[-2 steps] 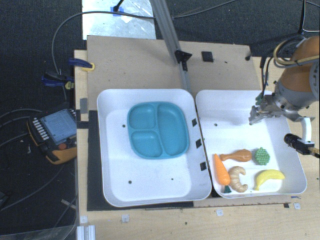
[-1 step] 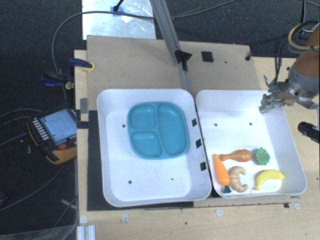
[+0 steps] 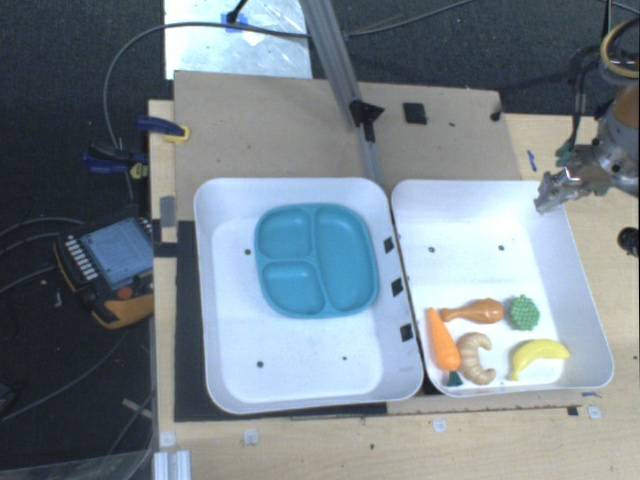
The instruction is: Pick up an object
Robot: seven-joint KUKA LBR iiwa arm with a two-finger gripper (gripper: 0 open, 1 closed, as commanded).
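Toy foods — carrot (image 3: 441, 338), drumstick (image 3: 474, 313), broccoli (image 3: 522, 313), croissant (image 3: 476, 357) and banana (image 3: 537, 355) — cluster in the right bin's (image 3: 480, 228) near corner, well apart from the gripper (image 3: 556, 190), which hangs over that bin's far right rim; whether its jaws are parted or closed cannot be told. A blue divided plate (image 3: 317, 260) sits in the left bin (image 3: 230, 298), far beyond the jaws.
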